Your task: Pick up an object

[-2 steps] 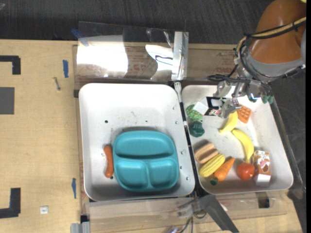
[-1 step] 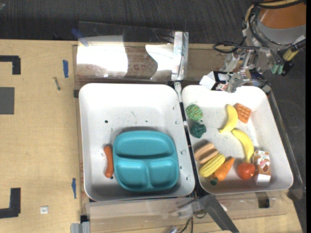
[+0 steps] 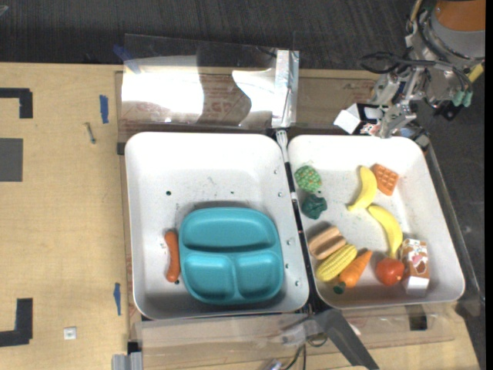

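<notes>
A: Left bin: teal divided plate near the front wall; orange toy sausage lying just beside the plate's left edge.

B: Right bin: green textured toy and dark green toy close to the left wall, one in front of the other. Two toy bananas: upper banana curved, lower banana slanting toward the front right, tips nearly touching. Orange waffle-like piece just beside the upper banana.

A: Front row of the same bin?

B: Toy hot dog bun, yellow corn cob and orange carrot packed together, touching; red tomato to their right; small printed carton against the right wall, white block in front of it.

A: Arm and tool?

B: Orange-banded arm at upper right; tool hanging over the far rim of the right bin, well apart from all toys. Nothing visible in its grasp; opening of the fingers impossible to tell from this angle.

A: Surroundings?

B: Tan counter at left; clear plastic sheet behind the left bin.
</notes>
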### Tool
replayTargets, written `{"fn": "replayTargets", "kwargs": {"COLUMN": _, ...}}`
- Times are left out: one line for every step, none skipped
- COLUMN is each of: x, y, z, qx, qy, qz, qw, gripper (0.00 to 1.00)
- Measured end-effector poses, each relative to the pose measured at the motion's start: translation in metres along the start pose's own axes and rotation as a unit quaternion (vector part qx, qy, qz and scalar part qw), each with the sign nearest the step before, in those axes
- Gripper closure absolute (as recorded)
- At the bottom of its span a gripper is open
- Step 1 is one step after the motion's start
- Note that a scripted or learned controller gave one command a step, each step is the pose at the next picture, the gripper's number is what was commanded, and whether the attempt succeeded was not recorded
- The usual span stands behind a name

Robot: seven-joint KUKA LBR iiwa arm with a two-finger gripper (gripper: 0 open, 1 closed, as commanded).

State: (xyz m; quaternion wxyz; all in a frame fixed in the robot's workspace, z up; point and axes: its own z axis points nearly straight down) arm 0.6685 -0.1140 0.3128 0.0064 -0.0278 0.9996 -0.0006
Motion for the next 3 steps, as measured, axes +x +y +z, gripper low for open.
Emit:
{"fn": "replayTargets", "kwargs": {"x": 0.000, "y": 0.000, "z": 0.001, "qx": 0.000, "qy": 0.001, "qz": 0.000, "qw": 1.0000, "gripper": 0.00}}
{"fn": "replayTargets", "kwargs": {"x": 0.025, "y": -0.028, "z": 0.127, "qx": -0.003, "qy": 0.008, "qz": -0.082, "qw": 0.9966, "gripper": 0.00}}
{"fn": "replayTargets", "kwargs": {"x": 0.072, "y": -0.040, "z": 0.216, "qx": 0.000, "qy": 0.001, "qz": -0.063, "qw": 0.9980, "gripper": 0.00}}
